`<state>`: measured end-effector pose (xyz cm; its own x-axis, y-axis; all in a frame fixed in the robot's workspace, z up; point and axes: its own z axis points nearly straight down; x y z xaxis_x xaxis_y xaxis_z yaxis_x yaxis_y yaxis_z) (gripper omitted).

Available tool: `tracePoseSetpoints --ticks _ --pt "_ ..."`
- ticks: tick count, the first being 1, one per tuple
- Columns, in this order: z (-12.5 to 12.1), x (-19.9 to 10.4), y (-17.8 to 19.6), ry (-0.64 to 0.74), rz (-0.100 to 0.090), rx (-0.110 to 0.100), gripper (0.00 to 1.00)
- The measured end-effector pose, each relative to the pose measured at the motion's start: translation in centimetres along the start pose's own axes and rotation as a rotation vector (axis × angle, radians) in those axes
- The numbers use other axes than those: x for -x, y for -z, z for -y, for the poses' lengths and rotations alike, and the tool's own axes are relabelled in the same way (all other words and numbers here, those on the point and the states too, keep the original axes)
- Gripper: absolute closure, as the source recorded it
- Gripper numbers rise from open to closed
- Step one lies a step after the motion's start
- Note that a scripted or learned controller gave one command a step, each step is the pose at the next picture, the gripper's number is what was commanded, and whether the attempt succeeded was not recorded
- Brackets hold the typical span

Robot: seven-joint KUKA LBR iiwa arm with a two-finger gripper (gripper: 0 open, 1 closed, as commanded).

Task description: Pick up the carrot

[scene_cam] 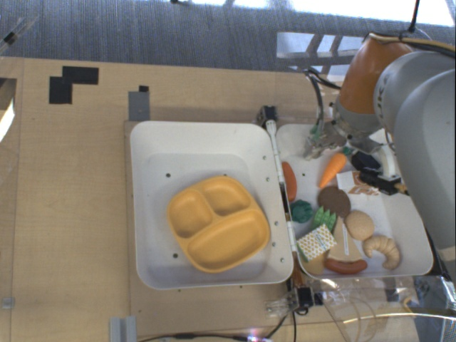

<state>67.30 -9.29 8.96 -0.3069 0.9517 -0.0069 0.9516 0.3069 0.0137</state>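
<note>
Carrot [332, 169] is the target, and it lies in the right bin [420, 251], in the upper part, tilted with its thick orange end toward the lower left and its green top toward the upper right. It looks like a small toy vegetable, so I judge it light and stiff, with a smooth surface that can slip. Its body is a cone, so a grip near the narrow end may squeeze it out; I think the best place to hold it is across the middle, or a little toward the thick end, with the fingers closing across its long axis.

Gripper [322, 142] hangs just beside the carrot's upper left side, over the bare floor of the bin. Its fingers are small and blurred in the camera view, so I cannot tell whether they are open or closed, and nothing is seen between them. They seem near the carrot, but I cannot say that they touch it.

A red sausage [288, 179] lies to the left of the carrot, and a brown cookie [334, 200] just below it, so the room on those sides is limited.
</note>
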Motion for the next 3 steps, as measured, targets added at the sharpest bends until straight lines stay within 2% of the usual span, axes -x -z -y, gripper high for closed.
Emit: tracePoseSetpoints --ticks 1,2,3 --pt "1.0 -4.3 10.1 -0.477 -0.002 -0.002 1.00" --pt "7.9 1.9 15.8 -0.567 0.004 -0.004 1.00" --pt "2.1 -0.4 0.1 -0.573 0.000 -0.001 1.00"
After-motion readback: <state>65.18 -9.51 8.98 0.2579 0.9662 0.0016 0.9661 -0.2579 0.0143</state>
